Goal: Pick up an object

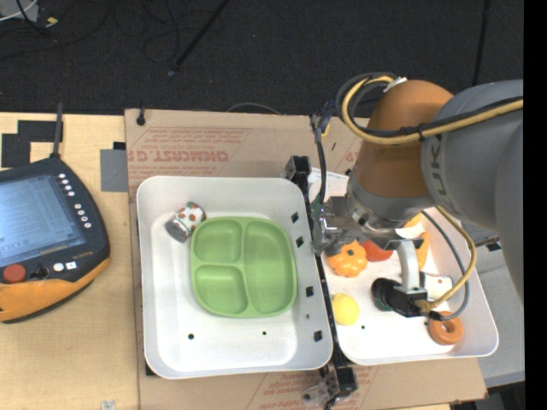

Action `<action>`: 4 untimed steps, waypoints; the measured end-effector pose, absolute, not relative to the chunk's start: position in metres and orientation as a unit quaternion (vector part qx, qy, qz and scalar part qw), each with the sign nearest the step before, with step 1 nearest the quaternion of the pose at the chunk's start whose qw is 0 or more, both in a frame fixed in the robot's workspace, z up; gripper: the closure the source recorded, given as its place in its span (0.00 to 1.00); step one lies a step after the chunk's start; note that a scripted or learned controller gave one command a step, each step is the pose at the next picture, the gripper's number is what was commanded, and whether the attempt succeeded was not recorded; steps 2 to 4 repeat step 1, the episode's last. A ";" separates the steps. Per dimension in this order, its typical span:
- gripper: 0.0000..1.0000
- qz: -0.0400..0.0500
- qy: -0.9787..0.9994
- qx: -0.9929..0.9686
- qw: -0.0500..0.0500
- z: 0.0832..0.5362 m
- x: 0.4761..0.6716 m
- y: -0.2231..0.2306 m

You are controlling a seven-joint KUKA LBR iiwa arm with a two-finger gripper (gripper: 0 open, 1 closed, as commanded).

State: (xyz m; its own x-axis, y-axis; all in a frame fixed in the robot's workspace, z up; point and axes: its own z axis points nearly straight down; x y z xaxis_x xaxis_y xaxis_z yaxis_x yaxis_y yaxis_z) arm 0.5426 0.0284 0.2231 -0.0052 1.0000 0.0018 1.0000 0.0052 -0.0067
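Just smooth rounded orange pumpkin [346, 261], glossy.

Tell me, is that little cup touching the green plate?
Touching, it seems: the camera view shows the small cup lying tipped against the green divided plate at its upper-left corner, with no white gap between them.

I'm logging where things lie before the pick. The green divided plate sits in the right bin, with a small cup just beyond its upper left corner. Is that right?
Not quite. The green divided plate sits in the left bin, not the right one; the camera view shows it there. The rest holds: the small cup lies just beyond the plate's upper left corner.
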 end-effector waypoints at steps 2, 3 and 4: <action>1.00 0.003 -0.708 -0.706 0.003 0.216 0.529 0.067; 1.00 0.003 -0.708 -0.706 0.003 0.216 0.529 0.067; 1.00 0.003 -0.708 -0.706 0.003 0.216 0.529 0.067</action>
